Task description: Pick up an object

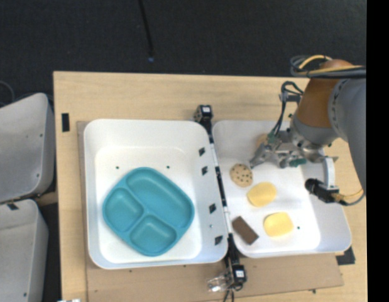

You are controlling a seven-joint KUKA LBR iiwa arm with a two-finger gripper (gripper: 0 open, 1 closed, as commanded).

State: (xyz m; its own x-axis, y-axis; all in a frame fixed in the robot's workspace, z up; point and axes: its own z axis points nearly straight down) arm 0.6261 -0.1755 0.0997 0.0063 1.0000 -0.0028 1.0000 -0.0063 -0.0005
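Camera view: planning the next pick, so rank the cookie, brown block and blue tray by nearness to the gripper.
1. Cookie, in the right bin, just left of the gripper.
2. Brown block, at that bin's front-left corner.
3. Blue tray, in the left bin.

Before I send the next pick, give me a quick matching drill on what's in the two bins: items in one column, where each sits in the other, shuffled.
Items:
1. teal plate
2. cookie
3. brown bar

Places:
A. right bin, by its near-left corner
B. left bin
C. right bin, by the divider, just left of the gripper

Pairs: 1-B, 2-C, 3-A
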